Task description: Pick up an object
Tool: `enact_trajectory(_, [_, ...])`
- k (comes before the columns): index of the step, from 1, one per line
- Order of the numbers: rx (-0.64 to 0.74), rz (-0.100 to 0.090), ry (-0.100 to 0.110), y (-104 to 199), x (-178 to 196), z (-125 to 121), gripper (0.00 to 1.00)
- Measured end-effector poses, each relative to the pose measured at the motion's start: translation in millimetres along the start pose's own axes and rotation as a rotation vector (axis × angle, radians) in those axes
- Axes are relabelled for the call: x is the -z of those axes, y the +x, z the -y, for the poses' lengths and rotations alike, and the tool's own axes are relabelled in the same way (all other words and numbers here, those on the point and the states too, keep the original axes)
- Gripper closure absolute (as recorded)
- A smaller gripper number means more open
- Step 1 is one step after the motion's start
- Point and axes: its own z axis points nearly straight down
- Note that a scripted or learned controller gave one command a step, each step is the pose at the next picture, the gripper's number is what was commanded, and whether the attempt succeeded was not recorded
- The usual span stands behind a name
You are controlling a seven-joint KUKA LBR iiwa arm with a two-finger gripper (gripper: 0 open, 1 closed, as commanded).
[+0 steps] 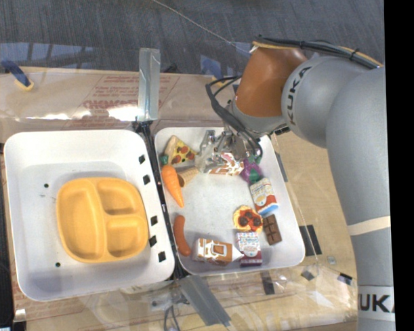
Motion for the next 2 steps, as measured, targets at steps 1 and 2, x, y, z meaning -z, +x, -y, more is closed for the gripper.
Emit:
enact_trajectory(1, [0.400,-0.005,-0.003,3.6,50.0,25.5,1.00])
enact_trajectory(2, [-0.090,0.001,0.001,2.2,182.4,66.8,1.00])
